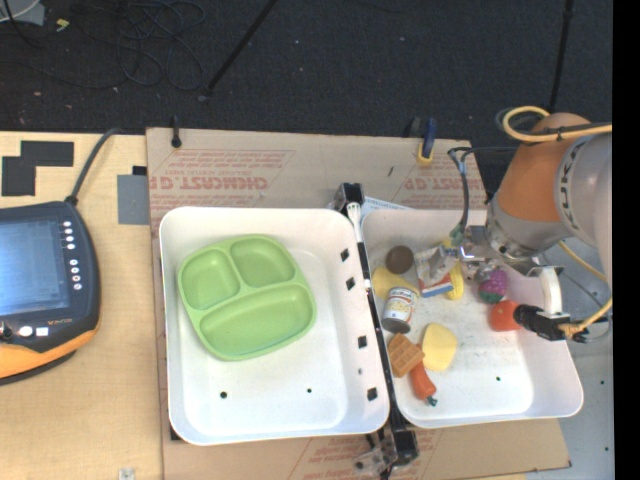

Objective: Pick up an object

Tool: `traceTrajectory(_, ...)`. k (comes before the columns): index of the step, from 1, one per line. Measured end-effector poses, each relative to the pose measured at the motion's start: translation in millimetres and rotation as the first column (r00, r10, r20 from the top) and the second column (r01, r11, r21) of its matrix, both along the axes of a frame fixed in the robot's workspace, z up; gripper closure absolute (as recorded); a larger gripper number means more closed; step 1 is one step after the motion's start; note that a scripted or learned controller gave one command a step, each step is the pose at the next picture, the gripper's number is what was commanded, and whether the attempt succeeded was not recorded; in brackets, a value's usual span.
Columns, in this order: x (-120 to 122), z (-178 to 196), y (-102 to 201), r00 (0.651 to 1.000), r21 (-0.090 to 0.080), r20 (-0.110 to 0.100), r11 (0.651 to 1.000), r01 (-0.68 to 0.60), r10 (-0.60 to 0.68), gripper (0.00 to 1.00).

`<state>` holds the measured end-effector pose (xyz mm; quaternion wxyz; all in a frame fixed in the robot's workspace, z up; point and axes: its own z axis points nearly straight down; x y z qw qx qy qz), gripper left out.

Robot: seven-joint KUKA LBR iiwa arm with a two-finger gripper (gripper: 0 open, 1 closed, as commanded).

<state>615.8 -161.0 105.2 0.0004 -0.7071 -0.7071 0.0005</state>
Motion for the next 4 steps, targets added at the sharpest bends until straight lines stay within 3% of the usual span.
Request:
traceTrajectory(1,29.2,-18.2,33.7,1.0,0.001,0.001,1.0,-0.004,0.004,0.0)
traceTrajectory(2,-12.2,-17.2,51.1,1.0,0.001,-0.002,1.0,0.002,-0.002,0.0)
traceTrajectory(3,14.7,-17.6,77.9,1.0,0.001,0.0,1.0,-0.002,0.002,0.0)
traceTrajectory(4,25.1,-18.0,78.4,1.0,0.003,-0.017,1.0,0.003,-0.003,0.0)
